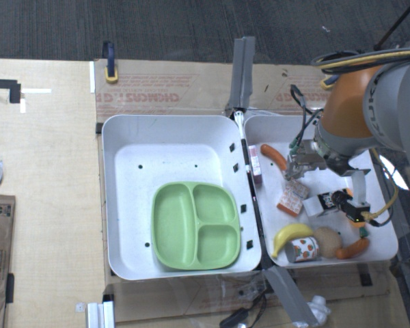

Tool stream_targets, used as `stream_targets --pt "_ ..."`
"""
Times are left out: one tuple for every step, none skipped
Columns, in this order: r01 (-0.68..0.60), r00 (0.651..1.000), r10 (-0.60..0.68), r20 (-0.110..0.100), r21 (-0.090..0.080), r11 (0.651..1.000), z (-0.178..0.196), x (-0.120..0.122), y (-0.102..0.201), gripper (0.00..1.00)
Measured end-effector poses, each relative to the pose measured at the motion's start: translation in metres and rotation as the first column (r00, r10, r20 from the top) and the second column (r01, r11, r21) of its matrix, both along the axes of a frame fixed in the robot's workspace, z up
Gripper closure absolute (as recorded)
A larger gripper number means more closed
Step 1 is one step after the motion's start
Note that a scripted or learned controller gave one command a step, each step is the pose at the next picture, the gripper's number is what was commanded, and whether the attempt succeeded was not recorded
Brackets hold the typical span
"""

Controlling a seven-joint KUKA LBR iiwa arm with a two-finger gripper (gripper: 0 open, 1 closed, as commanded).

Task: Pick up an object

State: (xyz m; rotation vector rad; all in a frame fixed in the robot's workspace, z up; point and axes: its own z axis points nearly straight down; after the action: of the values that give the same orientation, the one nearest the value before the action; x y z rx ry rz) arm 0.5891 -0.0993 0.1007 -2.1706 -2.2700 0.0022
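Note:
The right bin [379, 183] holds several small objects. My gripper [296, 174] hangs low over its middle, just above a tan and orange packet [292, 199]. An orange sausage-shaped piece [274, 156] lies just left of the gripper. A yellow banana [289, 236], a printed can [302, 250], a beige round item [326, 238] and a second orange piece [352, 249] lie along the near wall. A small black and white box [324, 202] sits to the right of the packet. Nothing is visibly held.
The left bin [123, 183] holds a green divided plate [196, 225]. A slim pink and white box [255, 164] leans at the right bin's left wall. Cables and a yellow-black part [355, 210] of the arm hang over the bin's right side.

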Motion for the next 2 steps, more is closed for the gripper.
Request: stream_targets --pt "-0.183 0.983 0.183 0.003 -0.002 0.983 0.0104 0.0612 0.0011 1.0" --pt "-0.183 0.983 0.183 0.003 -0.002 0.983 0.0103 0.0611 0.0011 0.0"
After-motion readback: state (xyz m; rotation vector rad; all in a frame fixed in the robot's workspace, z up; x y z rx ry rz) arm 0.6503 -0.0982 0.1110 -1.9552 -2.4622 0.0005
